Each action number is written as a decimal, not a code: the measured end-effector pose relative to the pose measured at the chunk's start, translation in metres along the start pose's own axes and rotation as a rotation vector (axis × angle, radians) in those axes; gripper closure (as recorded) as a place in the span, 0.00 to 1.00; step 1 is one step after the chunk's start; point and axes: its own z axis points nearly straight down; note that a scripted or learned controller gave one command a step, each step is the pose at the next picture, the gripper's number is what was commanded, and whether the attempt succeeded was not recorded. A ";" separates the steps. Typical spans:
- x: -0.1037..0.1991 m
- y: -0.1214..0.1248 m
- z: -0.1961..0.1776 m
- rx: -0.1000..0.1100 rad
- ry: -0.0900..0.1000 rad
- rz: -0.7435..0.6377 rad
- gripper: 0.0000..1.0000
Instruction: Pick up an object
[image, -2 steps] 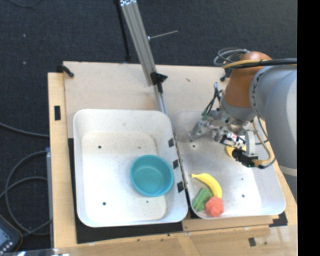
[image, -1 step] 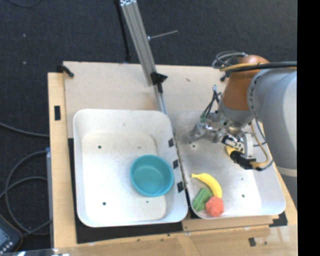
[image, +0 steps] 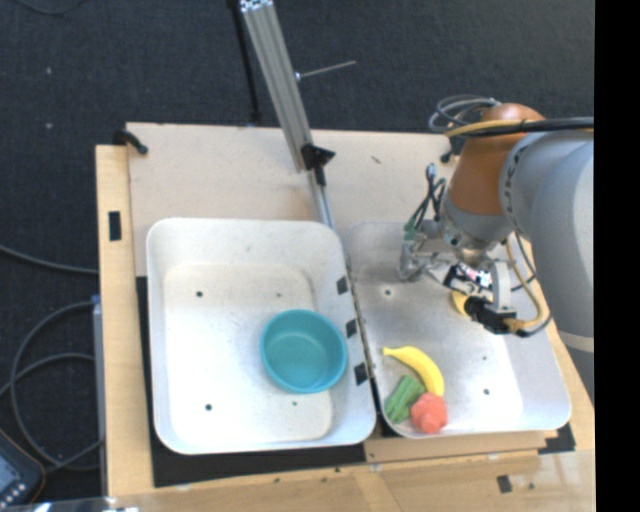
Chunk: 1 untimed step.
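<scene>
Hand (image: 425, 262) is hanging low over the upper left part of the right bin (image: 520, 395), at the right of the frame, under the grey arm (image: 550, 230) with its orange band. Whether it is released or clenched I cannot tell, because the wrist and its cables are covering the tips; nothing is showing between them.

The things to pick are sitting well apart from it, bunched in the lower left corner of the right bin: a yellow banana (image: 420, 366), a green vegetable (image: 402, 397) lying against it, and a red fruit (image: 430, 413) touching both. Something yellow (image: 461, 303) is also peeking out just below the wrist, too hidden to name.

Judging from this, the main risk is that the hand is closing on bare bin floor, since it is hovering away from the cluster. A second risk lies in the cluster itself: the three pieces are pressing together against the bin wall, so a finger coming down is likely landing on top of one, or shoving a neighbour, instead of sliding alongside. The round red fruit is probably rolling away under a glancing touch.

Counting: two white bins on the desk (image: 220, 175), one teal bowl (image: 303, 350) in the left bin (image: 200, 250), one banana, one green vegetable, one red fruit, one unnamed yellow thing.
</scene>
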 end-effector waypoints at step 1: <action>0.000 0.002 -0.065 -0.005 0.002 -0.002 1.00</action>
